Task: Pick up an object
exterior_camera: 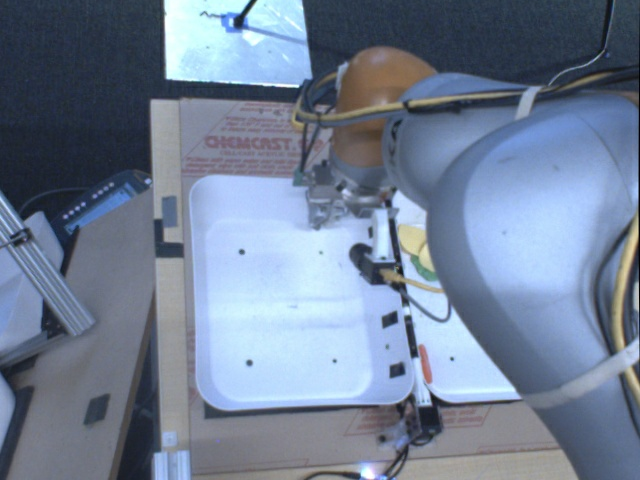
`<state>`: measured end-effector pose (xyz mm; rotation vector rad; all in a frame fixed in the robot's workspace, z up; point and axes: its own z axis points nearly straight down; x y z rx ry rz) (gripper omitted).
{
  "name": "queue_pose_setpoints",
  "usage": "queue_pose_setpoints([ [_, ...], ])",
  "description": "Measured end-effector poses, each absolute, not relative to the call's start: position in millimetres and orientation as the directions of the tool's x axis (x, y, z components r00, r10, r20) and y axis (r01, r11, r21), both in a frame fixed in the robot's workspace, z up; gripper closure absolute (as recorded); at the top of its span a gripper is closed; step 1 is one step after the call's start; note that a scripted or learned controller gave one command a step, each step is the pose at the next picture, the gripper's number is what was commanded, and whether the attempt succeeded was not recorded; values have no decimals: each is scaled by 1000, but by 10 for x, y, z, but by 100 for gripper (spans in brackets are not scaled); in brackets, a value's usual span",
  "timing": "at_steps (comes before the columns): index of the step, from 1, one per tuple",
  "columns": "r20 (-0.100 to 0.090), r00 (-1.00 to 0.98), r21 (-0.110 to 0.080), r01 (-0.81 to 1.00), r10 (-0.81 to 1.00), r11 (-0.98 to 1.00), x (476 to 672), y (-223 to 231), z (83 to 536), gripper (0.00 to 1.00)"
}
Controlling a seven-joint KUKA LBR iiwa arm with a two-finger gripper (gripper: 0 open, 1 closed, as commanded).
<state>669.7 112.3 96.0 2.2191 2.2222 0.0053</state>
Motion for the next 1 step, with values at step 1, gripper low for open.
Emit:
queue_pose_setpoints([
  [1,0,1,-1,1000,1000,-1,6553,1105,841,100],
])
